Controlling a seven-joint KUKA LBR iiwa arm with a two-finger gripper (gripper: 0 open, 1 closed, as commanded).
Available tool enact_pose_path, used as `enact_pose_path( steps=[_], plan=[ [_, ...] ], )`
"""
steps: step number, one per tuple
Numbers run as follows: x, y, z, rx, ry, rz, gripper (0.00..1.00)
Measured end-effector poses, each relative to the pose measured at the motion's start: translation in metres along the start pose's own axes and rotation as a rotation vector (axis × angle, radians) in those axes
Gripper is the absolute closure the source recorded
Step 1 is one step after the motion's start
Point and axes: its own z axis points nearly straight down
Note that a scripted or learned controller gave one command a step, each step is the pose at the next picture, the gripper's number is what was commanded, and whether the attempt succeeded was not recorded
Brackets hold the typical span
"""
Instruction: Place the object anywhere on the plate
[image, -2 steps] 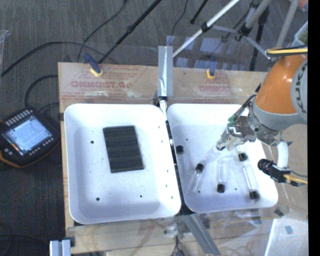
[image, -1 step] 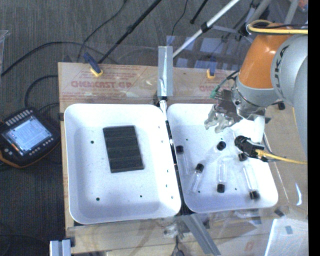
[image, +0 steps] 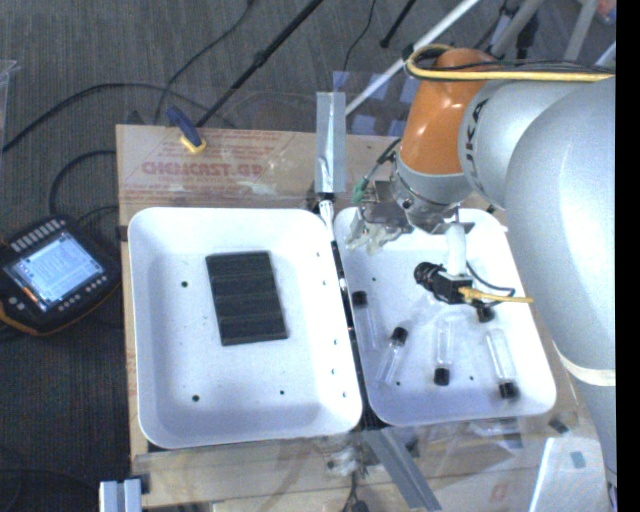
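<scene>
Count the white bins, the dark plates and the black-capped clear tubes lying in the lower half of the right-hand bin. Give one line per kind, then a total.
White bins: 2
Dark plate: 1
Black-capped clear tubes: 4
Total: 7

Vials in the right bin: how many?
4, maybe more under the arm: vial by the left wall, vial beside it, vial mid-front, vial front right.
</scene>
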Motion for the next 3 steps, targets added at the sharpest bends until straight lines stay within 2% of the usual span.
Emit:
enact_pose_path(
  steps=[1,2,3],
  plan=[
    [0.067,-0.038,-0.158,-0.002,-0.001,-0.113,1.0],
    [0.122,0.019,-0.194,-0.003,-0.003,-0.307,1.0],
    [0.202,0.036,-0.219,-0.003,-0.002,-0.275,1.0]
  ],
)
